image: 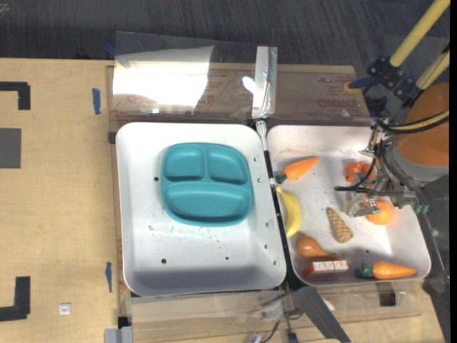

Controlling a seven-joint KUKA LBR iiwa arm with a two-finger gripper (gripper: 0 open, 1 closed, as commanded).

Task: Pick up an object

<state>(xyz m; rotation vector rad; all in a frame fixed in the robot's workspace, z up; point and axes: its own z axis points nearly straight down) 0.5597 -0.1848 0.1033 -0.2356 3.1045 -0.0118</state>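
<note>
We see the gripper (369, 206) low in the right bin (421, 263), over its 3 o'clock side. We cannot tell how its jaws stand (cables blur them). Just beside it at 4 o'clock sits an orange ball (381, 215), the likely target, partly hidden. We judge it light, hard plastic, smooth and prone to roll, so a grip across its widest middle suits. Other toy food nearby: a ridged tan cone (340, 224), a carrot (300, 167) at 10 o'clock, a banana (289, 211) at 9. The left bin (143, 249) holds a teal divided plate (207, 184), glossy.
</note>
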